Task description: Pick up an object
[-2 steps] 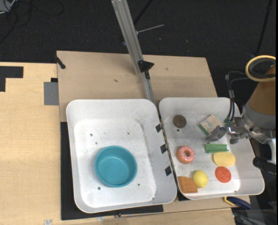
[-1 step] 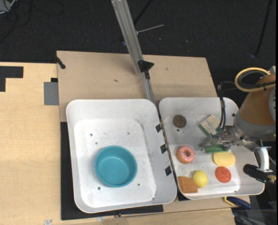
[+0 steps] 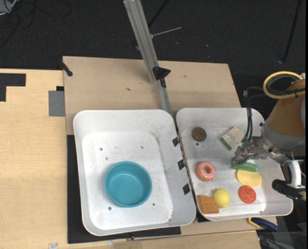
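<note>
Gripper [image 3: 243,156] low in right bin [image 3: 216,119] — over green object [image 3: 246,166], beside yellow piece [image 3: 249,178] — can't tell whether it's open or closed.

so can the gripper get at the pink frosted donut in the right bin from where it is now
Probably yes. The pink frosted donut lies flat on open floor of the right white bin, apart from the brown round piece and yellow lemon. The gripper sits just to its right, nothing between them.

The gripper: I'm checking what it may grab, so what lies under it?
Under the gripper a green object pokes out beside a yellow piece in the right bin. The rest of the green object is covered.
</note>
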Controlling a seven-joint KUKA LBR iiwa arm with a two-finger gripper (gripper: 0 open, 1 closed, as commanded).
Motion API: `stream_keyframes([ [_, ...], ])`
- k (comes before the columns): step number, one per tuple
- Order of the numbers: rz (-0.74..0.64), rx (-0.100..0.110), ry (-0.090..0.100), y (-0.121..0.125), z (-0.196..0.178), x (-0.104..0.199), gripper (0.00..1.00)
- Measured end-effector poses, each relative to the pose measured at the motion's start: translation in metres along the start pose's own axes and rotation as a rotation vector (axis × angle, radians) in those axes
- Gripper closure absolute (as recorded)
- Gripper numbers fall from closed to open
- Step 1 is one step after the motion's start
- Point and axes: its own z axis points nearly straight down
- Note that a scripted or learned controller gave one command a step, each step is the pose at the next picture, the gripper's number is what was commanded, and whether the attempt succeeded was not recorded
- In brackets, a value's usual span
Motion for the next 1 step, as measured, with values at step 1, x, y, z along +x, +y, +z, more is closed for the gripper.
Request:
stream_keyframes([
  [1, 0.0, -0.004, -0.001, -0.0001, -0.0543, -0.0105, 1.0],
])
